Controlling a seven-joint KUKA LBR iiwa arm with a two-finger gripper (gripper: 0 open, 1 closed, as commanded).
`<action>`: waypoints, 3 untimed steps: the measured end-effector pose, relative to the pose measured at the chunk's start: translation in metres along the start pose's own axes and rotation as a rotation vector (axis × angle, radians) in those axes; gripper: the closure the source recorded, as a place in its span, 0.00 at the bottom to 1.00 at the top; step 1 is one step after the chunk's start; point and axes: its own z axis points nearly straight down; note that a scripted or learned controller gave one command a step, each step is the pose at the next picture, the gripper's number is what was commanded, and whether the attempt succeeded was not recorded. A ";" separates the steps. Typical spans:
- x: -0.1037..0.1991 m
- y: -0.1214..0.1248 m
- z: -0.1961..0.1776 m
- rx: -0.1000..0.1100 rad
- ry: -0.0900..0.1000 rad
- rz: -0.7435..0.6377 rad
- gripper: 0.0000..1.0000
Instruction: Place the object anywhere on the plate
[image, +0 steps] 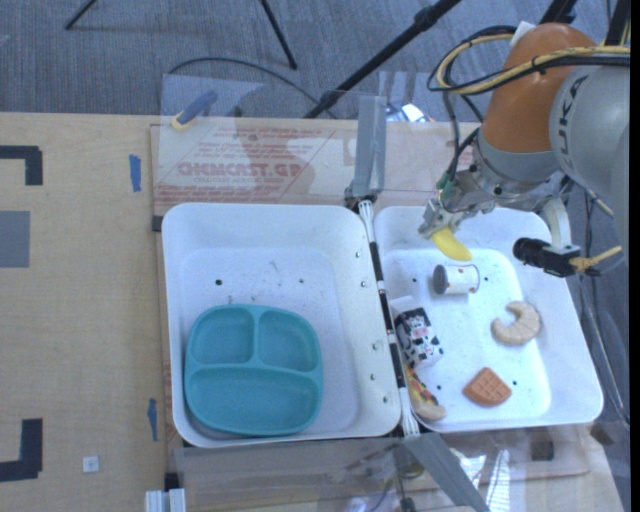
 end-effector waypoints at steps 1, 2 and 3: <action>0.070 -0.067 0.001 0.001 0.002 -0.189 1.00; 0.135 -0.075 0.000 0.001 0.003 -0.377 1.00; 0.252 -0.094 -0.002 0.002 0.002 -0.435 1.00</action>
